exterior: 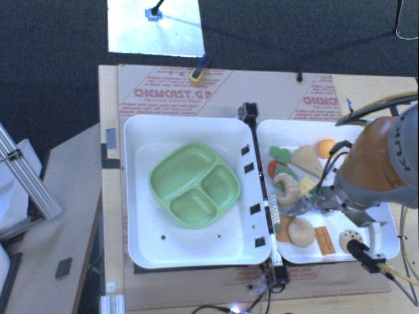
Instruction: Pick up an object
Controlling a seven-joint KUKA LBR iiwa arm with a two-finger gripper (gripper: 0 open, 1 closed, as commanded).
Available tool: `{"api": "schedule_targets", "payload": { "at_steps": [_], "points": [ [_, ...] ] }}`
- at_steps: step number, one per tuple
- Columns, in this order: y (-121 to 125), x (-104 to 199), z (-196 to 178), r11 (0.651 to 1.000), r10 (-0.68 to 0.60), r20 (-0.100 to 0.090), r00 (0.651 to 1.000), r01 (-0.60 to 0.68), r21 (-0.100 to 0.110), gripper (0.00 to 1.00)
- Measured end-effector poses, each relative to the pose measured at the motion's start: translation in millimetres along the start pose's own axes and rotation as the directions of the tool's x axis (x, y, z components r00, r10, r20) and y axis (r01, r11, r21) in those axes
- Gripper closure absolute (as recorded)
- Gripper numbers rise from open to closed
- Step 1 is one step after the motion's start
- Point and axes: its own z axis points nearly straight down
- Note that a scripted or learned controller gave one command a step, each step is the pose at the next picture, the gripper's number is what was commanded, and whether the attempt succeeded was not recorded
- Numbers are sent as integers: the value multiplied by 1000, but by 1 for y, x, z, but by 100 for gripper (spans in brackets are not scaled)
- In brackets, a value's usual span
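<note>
Right at the near rim of the right bin (393,244), a round tan bun (302,231) and an orange wafer (324,240) crowd the edge. Behind them the end effector (302,205) sits low among the toy food; whether it's open or gripping anything, I cannot tell. Farther back, a cheese wedge (308,157) and an orange (326,148). Leftward, the green divided plate (194,184) leaves wide margins in the left bin (141,241)
</note>
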Motion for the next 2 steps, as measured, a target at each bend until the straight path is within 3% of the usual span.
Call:
{"api": "schedule_targets", "payload": {
  "at_steps": [1, 2],
  "points": [
    [1, 0, -11, 1000, -1, 0, 1000, 1, -3, 100],
    [-3, 2, -71, 1000, -5, 1, 1000, 5, 1, 100]
  ]
}}
